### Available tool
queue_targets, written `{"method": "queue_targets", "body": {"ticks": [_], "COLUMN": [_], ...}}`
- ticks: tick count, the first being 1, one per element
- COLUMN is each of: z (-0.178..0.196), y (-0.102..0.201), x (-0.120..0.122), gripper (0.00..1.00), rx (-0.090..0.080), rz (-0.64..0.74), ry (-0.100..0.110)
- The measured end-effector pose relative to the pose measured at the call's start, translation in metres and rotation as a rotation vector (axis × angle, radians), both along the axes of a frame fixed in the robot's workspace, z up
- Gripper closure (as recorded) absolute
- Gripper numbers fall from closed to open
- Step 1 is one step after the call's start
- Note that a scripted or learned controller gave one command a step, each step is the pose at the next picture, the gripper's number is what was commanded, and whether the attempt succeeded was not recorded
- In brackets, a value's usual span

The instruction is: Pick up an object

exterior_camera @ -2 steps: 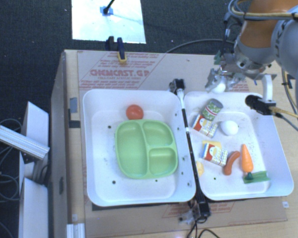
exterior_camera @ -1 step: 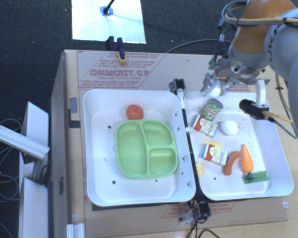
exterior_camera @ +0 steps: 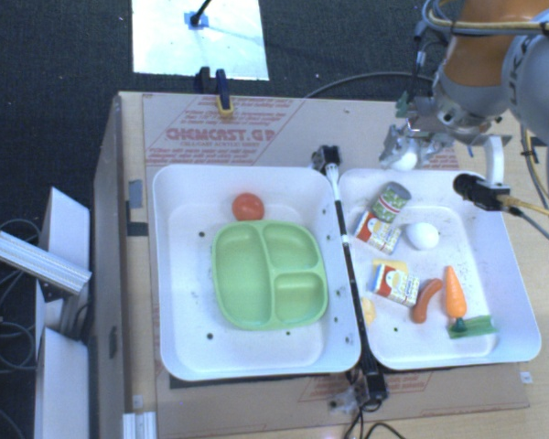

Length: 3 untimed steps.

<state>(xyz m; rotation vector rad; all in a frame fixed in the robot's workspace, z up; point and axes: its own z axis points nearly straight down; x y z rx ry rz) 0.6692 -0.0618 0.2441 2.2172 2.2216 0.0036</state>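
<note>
My gripper (exterior_camera: 408, 154) hangs over the back rim of the right bin (exterior_camera: 517, 282), shut on a small white round object (exterior_camera: 404, 161) that shows between its fingers. Below it in that bin lie a tilted can (exterior_camera: 392, 199), a red and white carton (exterior_camera: 377, 234), a white egg (exterior_camera: 424, 236), a yellow and red box (exterior_camera: 395, 282), a brown sausage (exterior_camera: 426, 300) and an orange carrot (exterior_camera: 454, 293) with a green top. The left bin (exterior_camera: 178, 273) holds a green divided plate (exterior_camera: 268, 274) and a red tomato (exterior_camera: 248, 206).
A small yellowish piece (exterior_camera: 368, 311) sits against the divider between the bins. Both bins rest on a cardboard sheet (exterior_camera: 220, 131) on the bench. A white sheet (exterior_camera: 199, 26) lies on the dark floor behind.
</note>
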Motion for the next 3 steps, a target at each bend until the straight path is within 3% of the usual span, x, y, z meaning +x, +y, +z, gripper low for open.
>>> {"method": "queue_targets", "body": {"ticks": [1, 2, 3], "z": [-0.010, 0.001, -0.025], "y": [-0.034, -0.026, -0.039], "x": [0.000, 0.000, -0.029], "gripper": [1.00, 1.00, 1.00], "rx": [-0.001, 0.000, 0.000], "rz": [-0.001, 0.002, -0.001], "ry": [0.002, 0.000, 0.003]}}
